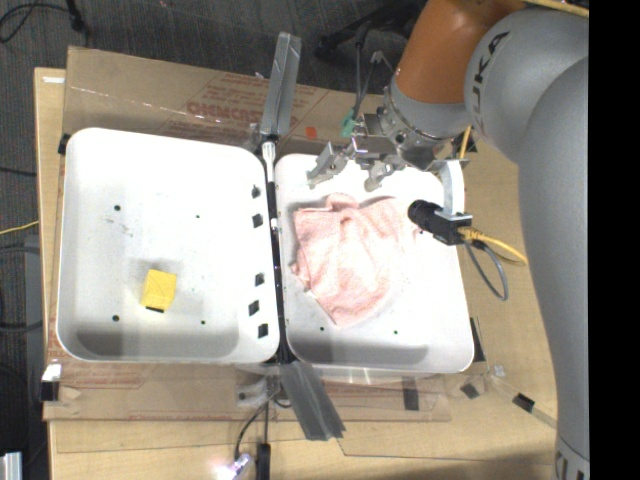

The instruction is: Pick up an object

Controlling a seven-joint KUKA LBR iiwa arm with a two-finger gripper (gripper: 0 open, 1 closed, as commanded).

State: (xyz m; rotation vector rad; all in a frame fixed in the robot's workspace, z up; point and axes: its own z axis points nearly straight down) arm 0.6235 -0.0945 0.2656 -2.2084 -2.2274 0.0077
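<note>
My gripper (350,169) hung with fingers apart and holding nothing, just above the cloth (350,253); I judged the next move a descent onto its folds.

Pink cloth (345,253) in white right bin (440,343); yellow block (159,290) in white left bin (90,168)

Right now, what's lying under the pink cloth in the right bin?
The pink cloth lies crumpled on the right bin's white floor. Anything beneath its folds is covered, so I can't tell.
</note>
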